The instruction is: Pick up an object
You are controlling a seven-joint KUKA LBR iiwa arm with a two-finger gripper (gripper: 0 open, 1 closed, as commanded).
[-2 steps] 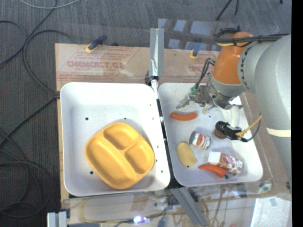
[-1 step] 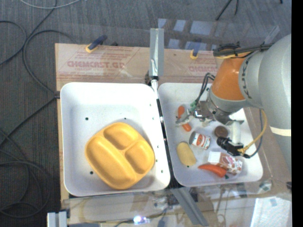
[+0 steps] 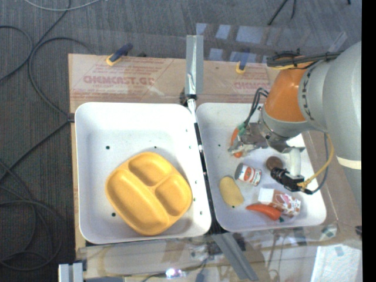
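Camera view, looking down at a slant: you have two shallow white bins side by side on the bench. Your left bin [image 3: 94,128] carries one item, a yellow divided plate [image 3: 149,192] with three compartments, lying toward the bin's near side. Your right bin [image 3: 217,119] carries the candidates for picking. Note a small can [image 3: 248,174] with a red-and-white label lying on its side near the middle of the bin; a pale yellow, potato-shaped piece [image 3: 231,191] just beside it, toward the near edge; an orange carrot-shaped piece [image 3: 264,211] near the front wall; and a red-and-white packet [image 3: 286,204] touching or just beside that carrot. A dark round object [image 3: 274,163] sits close to the can on its right.

Your arm [image 3: 329,93] enters from the right and its orange band hangs over the far part of the right bin. The gripper [image 3: 244,141] is low over the bin floor beside a small orange-red item [image 3: 235,138]. You cannot tell from this angle whether the tool is open or closed, nor whether it has that item.
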